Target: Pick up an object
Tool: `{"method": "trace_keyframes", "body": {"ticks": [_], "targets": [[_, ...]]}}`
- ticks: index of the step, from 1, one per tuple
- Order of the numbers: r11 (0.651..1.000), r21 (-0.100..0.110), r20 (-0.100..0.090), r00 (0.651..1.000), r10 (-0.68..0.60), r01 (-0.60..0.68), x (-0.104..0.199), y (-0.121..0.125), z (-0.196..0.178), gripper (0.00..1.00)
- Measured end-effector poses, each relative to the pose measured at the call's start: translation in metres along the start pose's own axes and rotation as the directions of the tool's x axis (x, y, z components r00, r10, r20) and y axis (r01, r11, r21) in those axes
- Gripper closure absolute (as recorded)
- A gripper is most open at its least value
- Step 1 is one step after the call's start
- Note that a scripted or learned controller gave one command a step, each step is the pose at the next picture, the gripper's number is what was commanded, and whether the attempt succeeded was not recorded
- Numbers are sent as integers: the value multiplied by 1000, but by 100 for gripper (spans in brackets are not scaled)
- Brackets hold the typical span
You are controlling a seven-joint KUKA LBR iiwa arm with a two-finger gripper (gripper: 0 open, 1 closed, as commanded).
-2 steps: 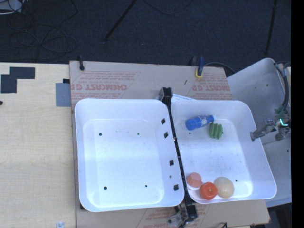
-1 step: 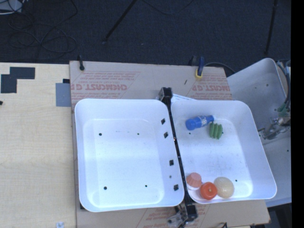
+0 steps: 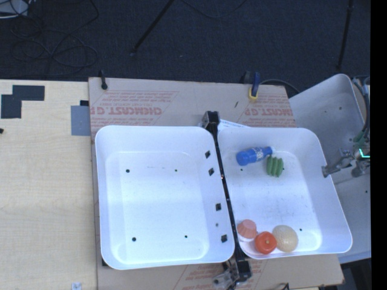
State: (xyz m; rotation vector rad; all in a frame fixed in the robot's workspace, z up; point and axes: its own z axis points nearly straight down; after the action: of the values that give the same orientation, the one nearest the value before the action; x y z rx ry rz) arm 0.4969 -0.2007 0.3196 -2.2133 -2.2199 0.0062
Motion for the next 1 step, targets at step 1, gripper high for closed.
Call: {"method": "trace_keyframes", "body": {"ticks": [1], "targets": [[1000,1,0,1000,-4,4,0,0,-10,100]]}}
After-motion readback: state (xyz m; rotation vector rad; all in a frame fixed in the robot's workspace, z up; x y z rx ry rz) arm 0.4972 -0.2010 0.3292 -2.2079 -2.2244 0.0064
